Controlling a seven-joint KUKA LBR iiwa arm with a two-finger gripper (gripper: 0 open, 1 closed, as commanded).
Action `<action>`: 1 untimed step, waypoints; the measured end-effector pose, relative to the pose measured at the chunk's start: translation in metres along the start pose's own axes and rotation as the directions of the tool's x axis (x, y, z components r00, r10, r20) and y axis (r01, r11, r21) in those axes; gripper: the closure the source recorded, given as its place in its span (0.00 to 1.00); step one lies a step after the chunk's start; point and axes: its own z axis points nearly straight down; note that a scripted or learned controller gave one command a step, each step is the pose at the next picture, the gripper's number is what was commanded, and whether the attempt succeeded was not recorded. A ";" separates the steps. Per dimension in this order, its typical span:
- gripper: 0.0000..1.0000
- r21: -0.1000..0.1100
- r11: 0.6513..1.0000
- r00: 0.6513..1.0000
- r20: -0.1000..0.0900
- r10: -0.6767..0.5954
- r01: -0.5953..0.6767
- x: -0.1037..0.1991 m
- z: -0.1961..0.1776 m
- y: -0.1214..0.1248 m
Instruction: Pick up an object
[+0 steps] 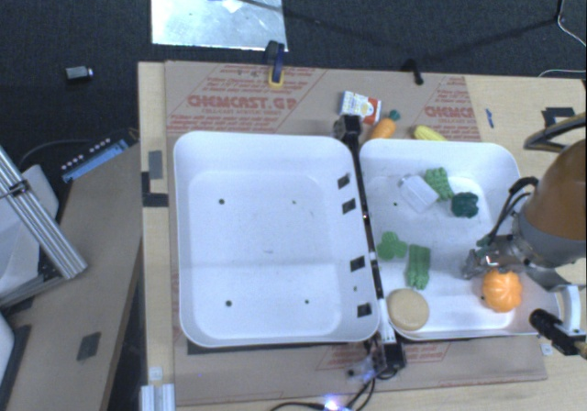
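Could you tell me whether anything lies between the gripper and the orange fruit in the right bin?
Nothing visible does. The gripper sits at the right side of the right bin, right beside the orange fruit, with bare white floor around them. The green pieces and the tan round item lie further left, off that line.
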 end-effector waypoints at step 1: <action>1.00 -0.010 1.000 1.000 0.001 -0.009 0.009 -0.001 -0.045 0.028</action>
